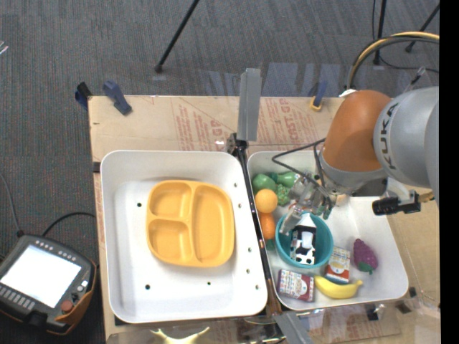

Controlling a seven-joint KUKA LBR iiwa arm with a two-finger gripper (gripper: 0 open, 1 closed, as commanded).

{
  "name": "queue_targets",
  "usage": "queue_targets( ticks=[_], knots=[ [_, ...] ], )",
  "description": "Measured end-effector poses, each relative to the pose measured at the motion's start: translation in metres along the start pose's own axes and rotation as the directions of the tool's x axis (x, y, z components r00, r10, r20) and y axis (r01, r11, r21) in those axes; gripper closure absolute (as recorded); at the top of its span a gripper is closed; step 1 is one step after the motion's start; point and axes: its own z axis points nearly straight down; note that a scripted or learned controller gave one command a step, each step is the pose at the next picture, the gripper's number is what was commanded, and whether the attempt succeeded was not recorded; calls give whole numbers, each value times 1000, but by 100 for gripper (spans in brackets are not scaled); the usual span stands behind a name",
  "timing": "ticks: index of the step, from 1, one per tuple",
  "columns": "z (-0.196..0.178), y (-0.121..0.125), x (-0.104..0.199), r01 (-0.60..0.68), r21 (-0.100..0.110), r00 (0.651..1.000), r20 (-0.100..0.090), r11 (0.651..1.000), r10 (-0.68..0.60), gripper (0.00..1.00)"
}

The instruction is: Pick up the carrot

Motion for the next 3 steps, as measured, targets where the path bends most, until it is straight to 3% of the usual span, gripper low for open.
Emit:
queue_targets(
  ticks=[1, 2, 3],
  knots=[
    [-6, -25, 52, -288, 2, 958, -3, 958, 288, 0],
    [10, 0, 0, -464, 1, 886, 1, 886, 464, 0],
    [2, -2, -43, -601, 3, 799, -2, 799, 601, 0]
  ],
)
